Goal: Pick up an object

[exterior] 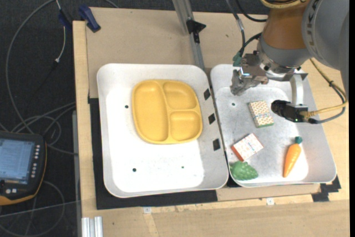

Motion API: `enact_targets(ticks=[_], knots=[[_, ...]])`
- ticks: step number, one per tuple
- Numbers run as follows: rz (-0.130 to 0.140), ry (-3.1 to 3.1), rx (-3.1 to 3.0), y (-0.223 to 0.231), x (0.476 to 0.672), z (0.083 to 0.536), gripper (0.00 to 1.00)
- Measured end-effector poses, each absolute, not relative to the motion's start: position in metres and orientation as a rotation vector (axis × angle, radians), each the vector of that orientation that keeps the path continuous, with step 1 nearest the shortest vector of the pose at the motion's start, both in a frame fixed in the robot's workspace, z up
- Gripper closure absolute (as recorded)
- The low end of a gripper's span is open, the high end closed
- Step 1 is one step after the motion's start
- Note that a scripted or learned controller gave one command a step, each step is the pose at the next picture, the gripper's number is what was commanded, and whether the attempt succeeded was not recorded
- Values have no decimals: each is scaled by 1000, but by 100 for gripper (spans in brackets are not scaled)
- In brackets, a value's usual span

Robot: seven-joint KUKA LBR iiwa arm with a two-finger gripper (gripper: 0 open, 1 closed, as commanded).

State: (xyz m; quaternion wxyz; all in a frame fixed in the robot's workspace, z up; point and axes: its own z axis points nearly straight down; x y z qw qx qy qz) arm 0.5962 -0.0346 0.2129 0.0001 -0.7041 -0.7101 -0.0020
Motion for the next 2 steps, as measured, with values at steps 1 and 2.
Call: enact_targets(ticks=[1, 2], knots=[[-7, -2230, -2213, 20, 608, 228, 100], [-5, -2229, -2213, 77, 613, 230, 100]])
